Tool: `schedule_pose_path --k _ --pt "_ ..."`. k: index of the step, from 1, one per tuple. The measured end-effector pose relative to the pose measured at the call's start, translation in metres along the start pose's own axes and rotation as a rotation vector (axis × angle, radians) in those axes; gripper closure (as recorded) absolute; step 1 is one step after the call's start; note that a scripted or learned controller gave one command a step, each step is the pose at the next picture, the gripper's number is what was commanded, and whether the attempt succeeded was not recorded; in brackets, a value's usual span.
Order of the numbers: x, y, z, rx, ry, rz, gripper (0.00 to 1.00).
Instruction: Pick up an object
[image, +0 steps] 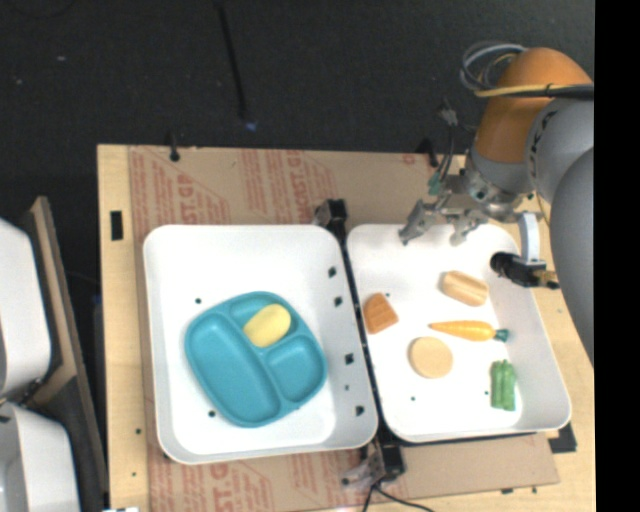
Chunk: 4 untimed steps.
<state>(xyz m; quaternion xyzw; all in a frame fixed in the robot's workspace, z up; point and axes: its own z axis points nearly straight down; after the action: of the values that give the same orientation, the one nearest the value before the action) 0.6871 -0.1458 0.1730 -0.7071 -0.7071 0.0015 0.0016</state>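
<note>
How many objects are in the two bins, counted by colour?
Blue: 1, the divided plate in the left bin
Yellow: 1, the rounded piece on that plate
Orange or tan: 4, the wedge, the bread roll, the carrot, the round disc
Green: 1, the small green item
Total: 7
</note>
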Motion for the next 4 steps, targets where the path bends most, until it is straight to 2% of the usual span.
schedule_pose_path --k 2,3,4 --pt "-0.006 -0.001 0.074 -0.003 -0.001 0.000 0.00" --pt "-0.007 0.000 0.061 -0.008 -0.002 0.000 1.00" --pt "-0.011 -0.009 0.008 -0.010 -0.001 0.001 1.00"
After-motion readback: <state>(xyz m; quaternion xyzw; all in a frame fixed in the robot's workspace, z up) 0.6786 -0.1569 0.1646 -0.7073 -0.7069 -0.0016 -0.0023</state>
